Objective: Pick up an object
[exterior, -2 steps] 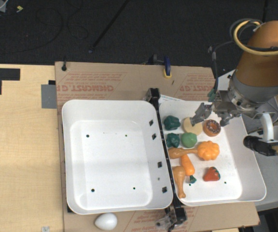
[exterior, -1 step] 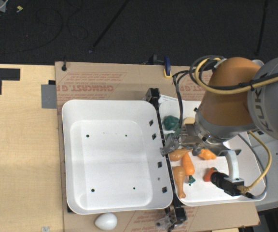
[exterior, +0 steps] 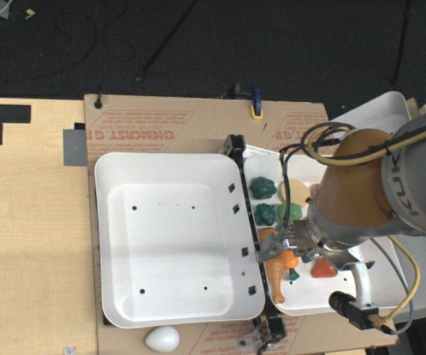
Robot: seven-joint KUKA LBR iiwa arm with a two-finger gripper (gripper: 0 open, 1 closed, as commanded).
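**Arm low over the right bin**

The gripper (exterior: 291, 251) is down among the toys; whether it grips anything, I cannot tell. Beside it, an orange carrot-shaped piece (exterior: 275, 276), two knobbly dark-green lumps (exterior: 262, 188), one red piece (exterior: 323, 269). Smooth left bin (exterior: 109, 198) alongside.

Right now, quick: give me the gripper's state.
Gripper: cannot be told. It is down in the right bin among the small toys, and the arm hides most of it.

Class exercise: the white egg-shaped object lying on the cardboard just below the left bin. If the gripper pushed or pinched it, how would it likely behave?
The white egg-shaped object looks smooth and rounded, so it would probably roll when pushed. Its glossy curved surface may slip from a pinch. It lies on flat cardboard outside the left bin, with no wall below to stop it.
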